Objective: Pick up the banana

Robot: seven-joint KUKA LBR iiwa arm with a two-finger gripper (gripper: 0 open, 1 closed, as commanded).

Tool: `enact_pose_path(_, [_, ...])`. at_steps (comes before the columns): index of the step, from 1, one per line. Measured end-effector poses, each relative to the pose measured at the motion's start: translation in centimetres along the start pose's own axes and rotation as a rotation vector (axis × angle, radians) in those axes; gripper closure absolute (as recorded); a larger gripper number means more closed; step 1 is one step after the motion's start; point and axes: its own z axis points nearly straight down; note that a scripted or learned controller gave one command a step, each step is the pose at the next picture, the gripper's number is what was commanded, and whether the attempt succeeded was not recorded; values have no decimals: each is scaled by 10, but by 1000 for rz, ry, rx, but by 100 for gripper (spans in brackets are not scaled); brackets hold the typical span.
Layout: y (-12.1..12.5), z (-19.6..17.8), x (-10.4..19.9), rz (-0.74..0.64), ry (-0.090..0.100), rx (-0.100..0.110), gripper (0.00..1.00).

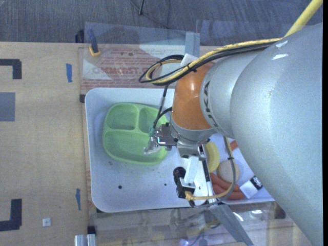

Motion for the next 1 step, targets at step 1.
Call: enact_pose_path(1, [39, 43, 4, 38, 4, -10, 0])
